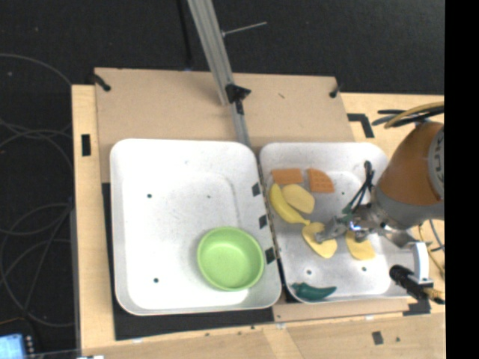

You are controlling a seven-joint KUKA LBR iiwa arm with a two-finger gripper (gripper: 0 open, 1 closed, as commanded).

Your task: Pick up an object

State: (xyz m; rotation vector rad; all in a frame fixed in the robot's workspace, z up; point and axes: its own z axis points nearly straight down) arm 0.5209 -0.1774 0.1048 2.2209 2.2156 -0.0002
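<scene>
— What stands highest, closest to the lens?

— The arm (410, 172), with its orange band, coming in from the right over the right bin (329, 154). Below it the pincer (334, 234) hangs low in the middle of that bin.

— Is the pincer spread or pressed together?

— I cannot tell; the tip is dark and small. It is on or just above a yellow piece (322, 245) that lies on the bin floor. I do not see this piece lifted.

— And around it?

— Just to the right lies a second yellow piece (362, 250). To the upper left lie a curved yellow fruit (281, 205) and a paler yellow lump (300, 197), touching one another. Behind them, near the far wall, are two orange pieces (286, 176) side by side. At the near wall lies a dark green thing (313, 292), well apart from the pincer.

— The other bin?

— The left bin (150, 170) holds a green bowl (230, 258), upright, in its near right corner. A metal pole (213, 40) rises behind the two bins.
</scene>
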